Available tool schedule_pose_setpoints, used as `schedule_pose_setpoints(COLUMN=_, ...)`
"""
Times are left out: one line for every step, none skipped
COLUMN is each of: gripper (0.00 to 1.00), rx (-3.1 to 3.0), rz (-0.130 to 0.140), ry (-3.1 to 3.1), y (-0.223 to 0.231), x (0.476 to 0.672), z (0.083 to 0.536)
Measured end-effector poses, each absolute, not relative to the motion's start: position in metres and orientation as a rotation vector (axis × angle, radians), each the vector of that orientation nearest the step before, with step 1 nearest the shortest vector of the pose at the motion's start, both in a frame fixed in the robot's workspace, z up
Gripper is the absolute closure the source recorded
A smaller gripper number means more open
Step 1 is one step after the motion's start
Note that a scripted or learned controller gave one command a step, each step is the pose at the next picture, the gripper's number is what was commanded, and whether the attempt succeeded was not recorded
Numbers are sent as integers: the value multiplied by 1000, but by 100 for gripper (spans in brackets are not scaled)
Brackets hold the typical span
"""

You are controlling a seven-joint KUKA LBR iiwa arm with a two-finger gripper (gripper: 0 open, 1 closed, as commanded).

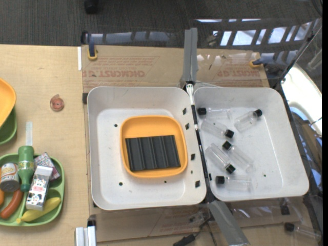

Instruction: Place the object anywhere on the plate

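While the clear vials point(246, 120) with black caps lie scattered in the right bin point(279, 158), none of them touches the orange plate point(154, 122). About six can be counted: one slants near the bin's far right, one lies by the far left corner, and the others trail from the middle toward the near wall, most resting on their sides. How far the gripper is open, and whether it has hold of anything, cannot be told.

The plate, squarish with rounded corners, sits in the middle of the left bin point(102, 137), and a dark ribbed slab point(155, 152) lies flat on it, covering most of its floor. The two bins touch along their inner walls and rest on brown cardboard point(128, 68).

Well apart, on the wooden tabletop point(41, 76) to the left, a green tray point(55, 201) holds toy food: a green bottle point(25, 165), a small can point(8, 173), a carton point(37, 188), a sausage point(10, 205) and a banana point(36, 214). Farther back lies a small pink disc point(57, 103), and an orange bowl point(5, 104) shows at the left edge.
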State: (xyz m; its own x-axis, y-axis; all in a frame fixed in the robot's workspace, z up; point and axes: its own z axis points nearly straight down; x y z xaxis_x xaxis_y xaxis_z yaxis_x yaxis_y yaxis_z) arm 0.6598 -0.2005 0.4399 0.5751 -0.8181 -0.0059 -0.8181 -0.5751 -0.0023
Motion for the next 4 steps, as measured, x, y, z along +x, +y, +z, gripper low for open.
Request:
schedule_pose_setpoints(gripper=0, rx=-2938, rz=-2, ry=1101, y=-213, x=660, z=441)
schedule_pose_setpoints(gripper=0, rx=-3079, rz=-3, ry=597, y=-205, x=660, z=440)
schedule_pose_setpoints(gripper=0, rx=-3120, rz=-4, ry=309, y=-220, x=660, z=441)
schedule_pose_setpoints(gripper=0, rx=-3119, rz=-4, ry=307, y=-219, x=648, z=441)
